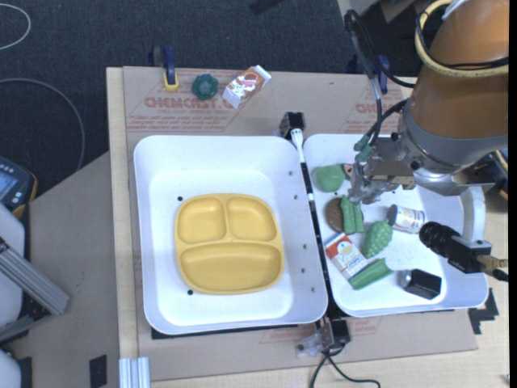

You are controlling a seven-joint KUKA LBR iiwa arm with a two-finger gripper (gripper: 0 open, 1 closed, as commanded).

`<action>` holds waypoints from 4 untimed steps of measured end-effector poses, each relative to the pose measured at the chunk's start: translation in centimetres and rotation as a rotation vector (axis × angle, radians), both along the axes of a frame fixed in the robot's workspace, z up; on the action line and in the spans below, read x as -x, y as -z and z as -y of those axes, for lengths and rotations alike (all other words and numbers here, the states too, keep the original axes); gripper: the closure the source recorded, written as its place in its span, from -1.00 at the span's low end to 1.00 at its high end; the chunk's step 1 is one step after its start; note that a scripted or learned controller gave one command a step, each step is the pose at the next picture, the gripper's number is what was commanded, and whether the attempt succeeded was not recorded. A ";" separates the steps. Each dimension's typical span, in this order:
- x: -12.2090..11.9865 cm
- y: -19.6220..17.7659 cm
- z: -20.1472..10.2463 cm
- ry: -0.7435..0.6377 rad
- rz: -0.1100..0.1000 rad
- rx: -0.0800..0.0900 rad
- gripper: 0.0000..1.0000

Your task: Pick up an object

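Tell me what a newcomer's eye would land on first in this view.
First the yellow divided plate, alone in the left bin. Then the arm's big orange band at upper right, its gripper down among the clutter in the right bin: green toy vegetables, a small red-and-white carton, a black block. A second carton lies on the board behind the bins.

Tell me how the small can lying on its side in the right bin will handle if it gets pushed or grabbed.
The small can lies on its side, so a nudge across its length would probably roll it. Its rounded, glossy-looking wall may slip between fingers. It looks rigid and likely light.
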State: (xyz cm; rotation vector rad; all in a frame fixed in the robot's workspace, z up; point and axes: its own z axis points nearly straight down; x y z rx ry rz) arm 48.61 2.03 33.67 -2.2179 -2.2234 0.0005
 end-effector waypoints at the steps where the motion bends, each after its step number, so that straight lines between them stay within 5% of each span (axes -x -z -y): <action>1: -0.1 -1.0 0.0 -0.002 0.002 0.000 1.00; 2: -0.1 -2.0 -0.1 -0.003 0.004 0.001 1.00; 3: 0.9 9.6 -0.6 0.004 -0.013 0.001 1.00; 4: 0.6 4.0 -5.4 -0.003 0.006 -0.001 1.00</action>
